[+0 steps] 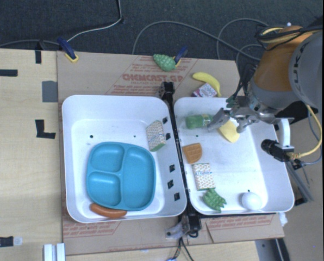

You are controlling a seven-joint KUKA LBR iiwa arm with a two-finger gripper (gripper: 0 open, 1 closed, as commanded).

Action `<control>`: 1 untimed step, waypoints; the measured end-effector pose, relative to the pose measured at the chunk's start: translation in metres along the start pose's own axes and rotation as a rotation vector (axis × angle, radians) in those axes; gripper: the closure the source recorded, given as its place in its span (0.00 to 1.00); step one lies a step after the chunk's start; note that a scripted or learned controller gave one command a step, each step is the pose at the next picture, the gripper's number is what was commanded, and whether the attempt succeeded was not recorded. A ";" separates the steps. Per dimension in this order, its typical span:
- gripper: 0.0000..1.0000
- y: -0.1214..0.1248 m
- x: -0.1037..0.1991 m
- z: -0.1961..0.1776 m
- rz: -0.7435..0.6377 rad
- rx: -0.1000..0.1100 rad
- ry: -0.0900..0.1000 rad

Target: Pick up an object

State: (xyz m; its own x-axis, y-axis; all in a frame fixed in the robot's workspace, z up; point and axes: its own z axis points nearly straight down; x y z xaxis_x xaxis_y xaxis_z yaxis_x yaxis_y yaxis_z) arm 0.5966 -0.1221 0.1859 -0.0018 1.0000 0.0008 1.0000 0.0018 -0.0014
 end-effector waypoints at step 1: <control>0.00 0.029 -0.047 0.097 0.002 -0.008 -0.006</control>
State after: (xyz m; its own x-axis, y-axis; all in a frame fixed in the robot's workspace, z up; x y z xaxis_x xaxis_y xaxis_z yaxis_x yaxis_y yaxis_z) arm 0.6251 -0.1692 0.0891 0.0000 1.0000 -0.0053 1.0000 0.0000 0.0067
